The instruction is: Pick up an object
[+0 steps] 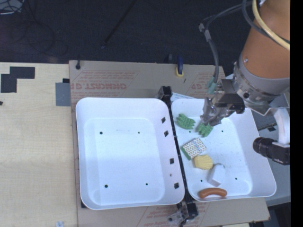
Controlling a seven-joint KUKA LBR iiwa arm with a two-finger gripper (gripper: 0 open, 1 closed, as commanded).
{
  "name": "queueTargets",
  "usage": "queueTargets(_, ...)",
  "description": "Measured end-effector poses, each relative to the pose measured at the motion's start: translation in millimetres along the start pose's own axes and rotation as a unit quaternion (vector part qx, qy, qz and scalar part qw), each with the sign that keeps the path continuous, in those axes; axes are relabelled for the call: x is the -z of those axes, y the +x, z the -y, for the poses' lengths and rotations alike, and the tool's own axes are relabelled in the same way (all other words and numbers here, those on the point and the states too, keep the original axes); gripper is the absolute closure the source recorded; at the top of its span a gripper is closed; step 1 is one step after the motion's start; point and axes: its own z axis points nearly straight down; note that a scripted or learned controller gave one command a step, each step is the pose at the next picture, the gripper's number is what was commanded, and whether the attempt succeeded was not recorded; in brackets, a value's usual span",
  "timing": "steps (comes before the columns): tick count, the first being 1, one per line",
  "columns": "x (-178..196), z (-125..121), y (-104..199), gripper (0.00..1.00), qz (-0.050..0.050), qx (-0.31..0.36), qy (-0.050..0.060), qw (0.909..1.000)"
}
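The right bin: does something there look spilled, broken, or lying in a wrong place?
Nothing stands out. The green toy, checkered block, yellow piece, white block and orange sausage all lie inside the right bin, none over its rim.

Glossy white plastic bins point(94, 112), pale wood-grain bench point(33, 150), brown cardboard sheet point(123, 82)

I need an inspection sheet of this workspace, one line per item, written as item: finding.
Surface: two shallow white bins, left bin and right bin, on a brown board.
Job's things: two green ridged pieces, checkered square block, yellow piece, white block, orange sausage shape, all in the right bin.
Clutter: nothing seen.
Grippers: gripper low over the second green piece; grasp unclear.
Cables: dark cable to the wrist.
Surroundings: pale wooden bench.
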Motion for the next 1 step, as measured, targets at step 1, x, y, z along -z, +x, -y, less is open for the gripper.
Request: queueTargets(1,-77.7,0.1,17.2,1.0,0.0,0.001,0.003,1.0)
